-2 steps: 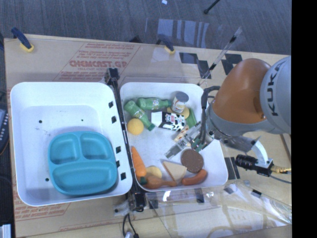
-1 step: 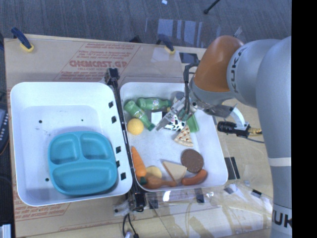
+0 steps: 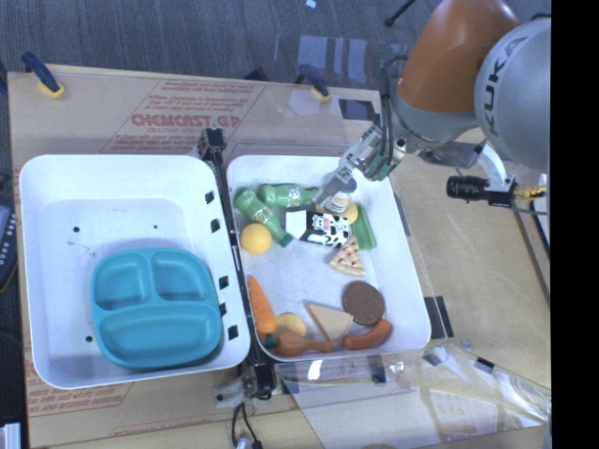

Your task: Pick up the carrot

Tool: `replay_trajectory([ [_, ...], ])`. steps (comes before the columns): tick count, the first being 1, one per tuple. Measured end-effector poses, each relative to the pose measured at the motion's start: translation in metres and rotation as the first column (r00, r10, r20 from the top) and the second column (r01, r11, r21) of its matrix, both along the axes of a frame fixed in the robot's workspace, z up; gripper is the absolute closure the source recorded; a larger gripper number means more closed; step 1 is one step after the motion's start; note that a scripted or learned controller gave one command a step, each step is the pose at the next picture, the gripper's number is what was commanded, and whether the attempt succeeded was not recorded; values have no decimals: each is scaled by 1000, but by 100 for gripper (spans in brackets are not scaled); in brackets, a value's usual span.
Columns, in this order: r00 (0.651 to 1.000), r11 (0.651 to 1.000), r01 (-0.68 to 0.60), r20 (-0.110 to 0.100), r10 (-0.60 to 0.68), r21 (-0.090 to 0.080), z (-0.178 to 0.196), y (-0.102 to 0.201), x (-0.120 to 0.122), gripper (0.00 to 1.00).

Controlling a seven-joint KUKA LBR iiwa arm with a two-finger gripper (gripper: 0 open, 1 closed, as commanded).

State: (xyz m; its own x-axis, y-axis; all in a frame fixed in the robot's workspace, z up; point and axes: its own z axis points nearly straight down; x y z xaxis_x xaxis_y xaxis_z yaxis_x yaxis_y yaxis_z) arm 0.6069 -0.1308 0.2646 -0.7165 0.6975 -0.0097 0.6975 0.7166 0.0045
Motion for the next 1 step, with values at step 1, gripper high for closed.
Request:
replay_trajectory([
  [1,998,998,-61,0,61,-1,104,-6,10,0],
])
